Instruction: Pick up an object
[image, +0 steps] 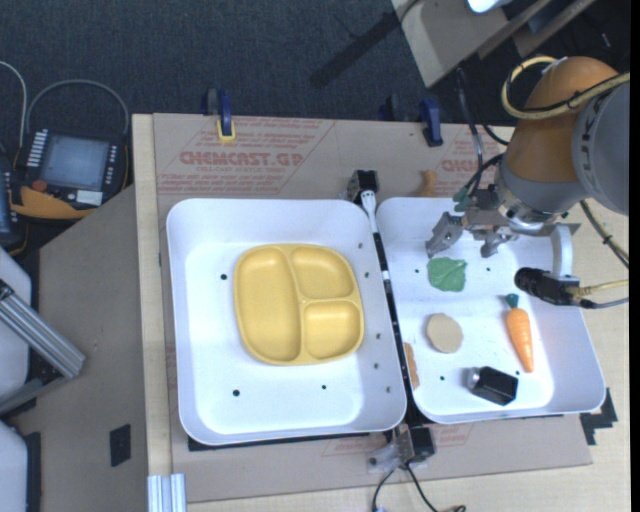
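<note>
The right bin (560, 395) holds a green leafy piece (447, 273), a tan round piece (444, 333), an orange carrot (519, 338) and a small black block (493, 384). My gripper (468, 242) hangs over the bin's upper part, just above the green piece. Its two fingers stand apart, open, with nothing between them. One fingertip (441, 240) is just up and left of the green piece, the other up and right of it.
A yellow divided plate (297, 300) lies in the left bin (200, 300). A thin brown stick (411, 365) rests by the right bin's left wall. A black cable connector (545, 284) hangs off the wrist above the carrot.
</note>
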